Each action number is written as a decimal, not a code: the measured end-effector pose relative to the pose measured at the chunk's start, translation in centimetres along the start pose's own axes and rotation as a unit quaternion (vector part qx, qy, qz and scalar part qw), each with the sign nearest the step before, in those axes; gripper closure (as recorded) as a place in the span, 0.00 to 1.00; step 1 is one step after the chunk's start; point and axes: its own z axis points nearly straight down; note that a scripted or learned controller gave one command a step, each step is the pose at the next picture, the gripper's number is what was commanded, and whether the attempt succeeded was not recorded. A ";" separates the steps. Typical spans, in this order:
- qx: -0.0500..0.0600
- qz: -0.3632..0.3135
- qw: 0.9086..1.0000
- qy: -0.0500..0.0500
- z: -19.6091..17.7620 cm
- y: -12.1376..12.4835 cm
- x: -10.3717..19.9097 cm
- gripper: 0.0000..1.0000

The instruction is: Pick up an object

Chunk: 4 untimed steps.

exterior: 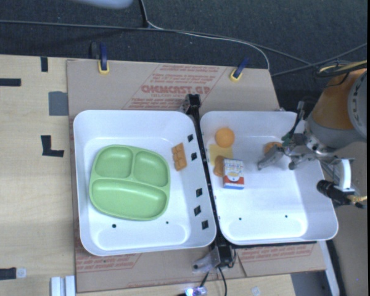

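Camera view from above, and we're looking down on two shallow white bins sitting side by side on a brown cardboard sheet (pixel 172 85). The grey arm (pixel 342 113) with its orange band comes in from the right and leans over the right bin (pixel 265 217).

We find the gripper (pixel 263 161) low over the upper middle of that bin, pointing leftward. We can't tell how wide it stands from this slanted angle; the tips blur into one grey shape, and we see nothing clearly held there. Just beside it, above and to its right, we spot a small orange piece (pixel 272 146), close to the metal, though whether it touches we cannot say.

Further left in the same bin, we have an orange ball (pixel 224 136) near the top left corner. Below it lies a small white box (pixel 234 174) with red and blue printing, with a tan block (pixel 219 165) just beside its left edge. All of them lie apart from the gripper.

Over in the left bin (pixel 135 242), we see a green divided plate (pixel 129 182) with three compartments filling much of the floor, and a little orange block (pixel 179 157) near the right wall.

Two yellow clamps (pixel 103 65) pin the cardboard at the far edge.
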 end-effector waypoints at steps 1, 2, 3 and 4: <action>-0.004 0.000 1.000 -0.002 3.5 0.1 0.0 0.00; -0.007 -0.001 1.000 -0.003 2.1 0.2 -0.1 1.00; -0.004 -0.001 1.000 0.000 -2.1 0.6 0.2 1.00; -0.006 -0.001 1.000 -0.001 -7.1 1.7 0.3 1.00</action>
